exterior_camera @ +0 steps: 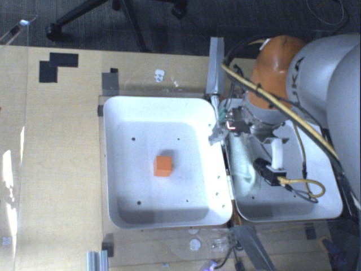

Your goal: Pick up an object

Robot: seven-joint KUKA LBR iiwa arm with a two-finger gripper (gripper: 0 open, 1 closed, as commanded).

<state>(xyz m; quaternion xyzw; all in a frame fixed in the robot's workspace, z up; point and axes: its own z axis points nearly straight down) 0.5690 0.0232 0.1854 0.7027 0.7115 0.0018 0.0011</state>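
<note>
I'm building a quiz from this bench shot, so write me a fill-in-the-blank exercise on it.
1. The small cube lying in the left bin is ____ in colour.
2. The arm hangs over the ____ bin.
3. The band above the arm's wrist is ____.
4. The number of loose objects in the left bin is ____.

Missing words: orange; right; orange; one.
</note>
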